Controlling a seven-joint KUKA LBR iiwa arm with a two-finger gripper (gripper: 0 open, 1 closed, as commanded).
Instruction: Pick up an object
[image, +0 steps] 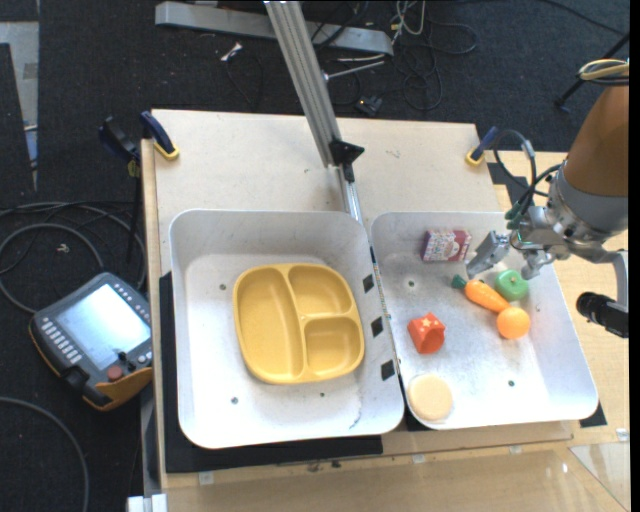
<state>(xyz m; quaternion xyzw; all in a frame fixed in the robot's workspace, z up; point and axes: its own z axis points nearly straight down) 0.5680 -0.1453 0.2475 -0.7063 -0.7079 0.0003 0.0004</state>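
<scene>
The desk (260, 150) carries two shallow white bins side by side. Taking the right bin (560, 385) as the landmark, the left bin (200, 300) adjoins it on its left and holds a yellow divided plate (298, 322). The arm (600, 150), grey with its orange band, reaches over the right bin's upper right corner.

Inside the right bin lie the candidates for picking. A small pink-and-white carton (446, 244) sits near its upper edge. A red pepper-like toy (427, 333) lies near its middle, and a pale round disc (432, 398) rests by its lower left corner. Toward its right side an orange carrot (486, 295), a green round piece (513, 285) and an orange ball (513, 322) cluster close together, the carrot seeming to touch the green piece.

The gripper (510, 258) hangs just above that cluster, its fingers (487, 254) spread apart with nothing between them. This looks like the approach step, the grasp not yet made. The next move likely calls for descending straight onto the green piece or carrot and closing without nudging the neighbouring ball away.
</scene>
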